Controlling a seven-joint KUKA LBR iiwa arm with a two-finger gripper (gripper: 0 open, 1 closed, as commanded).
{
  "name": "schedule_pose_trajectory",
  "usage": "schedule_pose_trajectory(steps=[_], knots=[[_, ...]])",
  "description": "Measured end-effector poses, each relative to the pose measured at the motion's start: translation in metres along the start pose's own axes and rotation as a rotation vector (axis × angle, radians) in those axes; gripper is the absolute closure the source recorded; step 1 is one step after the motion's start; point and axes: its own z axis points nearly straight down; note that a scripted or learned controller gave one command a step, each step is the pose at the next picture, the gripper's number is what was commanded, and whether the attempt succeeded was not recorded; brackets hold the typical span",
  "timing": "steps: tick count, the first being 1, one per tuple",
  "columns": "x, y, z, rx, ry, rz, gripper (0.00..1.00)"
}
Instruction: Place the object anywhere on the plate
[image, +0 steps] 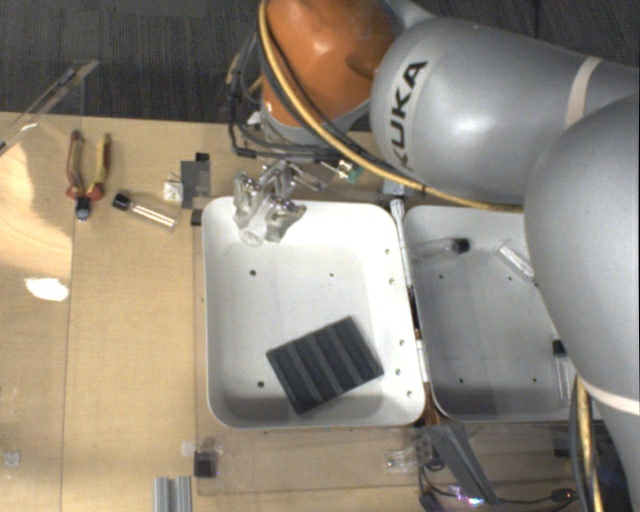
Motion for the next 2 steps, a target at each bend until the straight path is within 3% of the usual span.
schedule_pose_trajectory(steps=[1, 2], knots=[[0.0, 0.0, 0.002, 0.001, 0.0, -0.226, 1.0], [0.003, -0.001, 0.034, -0.004, 0.003, -0.453, 1.0]])
